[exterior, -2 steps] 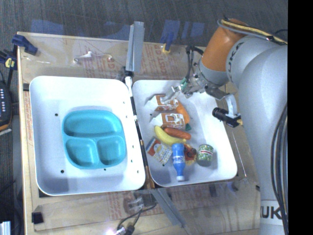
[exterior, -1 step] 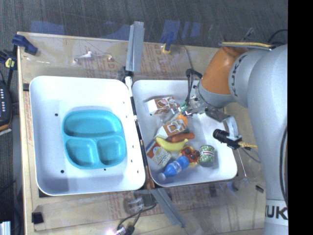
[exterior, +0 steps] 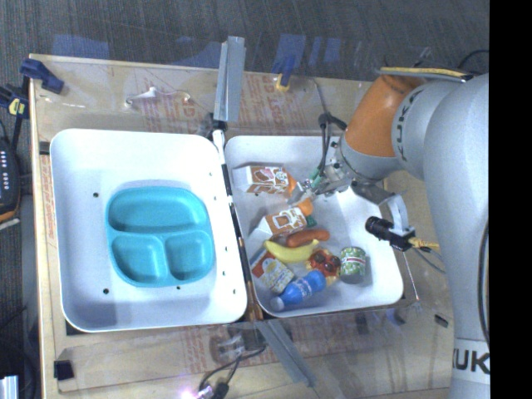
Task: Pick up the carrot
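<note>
Orange and tapered, the small carrot [exterior: 308, 206] lies near the middle of the right white bin [exterior: 378, 293], just above a brown sausage [exterior: 307, 238] and yellow banana [exterior: 289, 252]. The claw [exterior: 320, 181] hangs beside its upper end; whether it is wide or narrow I cannot tell. A blue divided tray [exterior: 160, 235] sits in the left white bin [exterior: 75, 156].

Two white bins sit side by side on the tabletop [exterior: 125, 90], the left bin [exterior: 75, 165] carrying one blue divided tray [exterior: 160, 235]. In the right bin [exterior: 378, 281] I count two snack packets [exterior: 268, 178], one banana [exterior: 288, 252], one hot dog [exterior: 307, 238], one blue bottle [exterior: 301, 290] and one small can [exterior: 353, 264]. There is one carrot [exterior: 304, 207], showing just as an orange bit by the lower packet.
</note>
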Action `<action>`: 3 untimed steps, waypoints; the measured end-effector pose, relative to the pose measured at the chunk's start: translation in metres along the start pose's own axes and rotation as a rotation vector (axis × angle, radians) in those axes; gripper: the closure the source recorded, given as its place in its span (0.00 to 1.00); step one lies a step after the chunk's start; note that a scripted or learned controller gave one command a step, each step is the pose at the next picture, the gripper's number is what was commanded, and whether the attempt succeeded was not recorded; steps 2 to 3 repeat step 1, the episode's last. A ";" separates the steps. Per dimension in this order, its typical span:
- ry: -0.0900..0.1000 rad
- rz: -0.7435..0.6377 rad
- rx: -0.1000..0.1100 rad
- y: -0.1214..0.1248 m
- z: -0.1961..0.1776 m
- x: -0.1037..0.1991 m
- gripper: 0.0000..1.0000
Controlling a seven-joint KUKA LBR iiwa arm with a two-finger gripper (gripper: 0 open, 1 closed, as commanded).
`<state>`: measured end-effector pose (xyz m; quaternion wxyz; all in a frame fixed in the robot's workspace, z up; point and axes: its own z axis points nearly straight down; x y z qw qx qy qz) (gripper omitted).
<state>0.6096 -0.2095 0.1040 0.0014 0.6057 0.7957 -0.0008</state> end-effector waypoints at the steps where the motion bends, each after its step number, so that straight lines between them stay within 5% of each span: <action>1: 0.003 0.083 0.002 0.004 -0.088 0.046 1.00; 3: 0.003 0.083 0.002 0.004 -0.088 0.046 1.00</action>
